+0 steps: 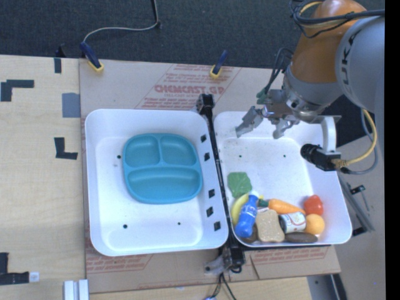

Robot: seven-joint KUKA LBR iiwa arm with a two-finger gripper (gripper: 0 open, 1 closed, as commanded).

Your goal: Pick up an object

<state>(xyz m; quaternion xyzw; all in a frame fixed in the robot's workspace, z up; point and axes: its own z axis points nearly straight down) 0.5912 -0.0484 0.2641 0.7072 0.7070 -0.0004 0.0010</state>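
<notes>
- The gripper (265, 125) hangs over the far end of the right bin (284, 161), fingers spread apart, nothing between them.
- Toy food is heaped in that bin's near end: a green leaf (239, 183), blue bottle (248, 215), bread slice (269, 226), carrot (285, 206), tomato (313, 204) and orange (315, 224).
- A banana (235, 209) is mostly hidden by the bottle.
- The left bin (103, 186) holds a blue divided plate (162, 168).

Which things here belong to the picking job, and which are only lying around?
For the job:
- gripper, open, above the right bin
- pile of toy food at that bin's near edge: bottle, carrot, bread, tomato, orange, leaf

Lying about:
- blue tray in the left bin
- clamps on the cardboard
</notes>
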